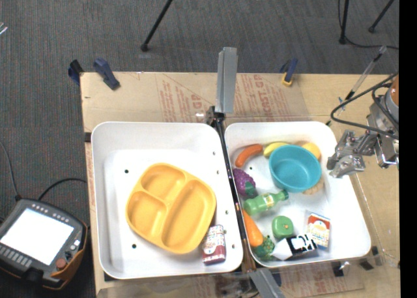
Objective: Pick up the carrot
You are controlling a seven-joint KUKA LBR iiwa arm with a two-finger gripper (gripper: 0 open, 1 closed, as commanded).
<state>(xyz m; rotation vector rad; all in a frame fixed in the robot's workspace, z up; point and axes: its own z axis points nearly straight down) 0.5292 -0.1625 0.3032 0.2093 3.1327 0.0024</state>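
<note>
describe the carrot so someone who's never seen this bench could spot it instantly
Start at the right bin, then go to its left wall, near the front corner. The carrot lies there just below the green bottle, an orange tapered body ending in a leafy green top. The other orange piece, the sausage shape at the back beside the blue bowl, has no green.

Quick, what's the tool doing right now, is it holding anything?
Tool: hangs over the right bin's right rim, holding nothing; open or shut cannot be told.
</note>
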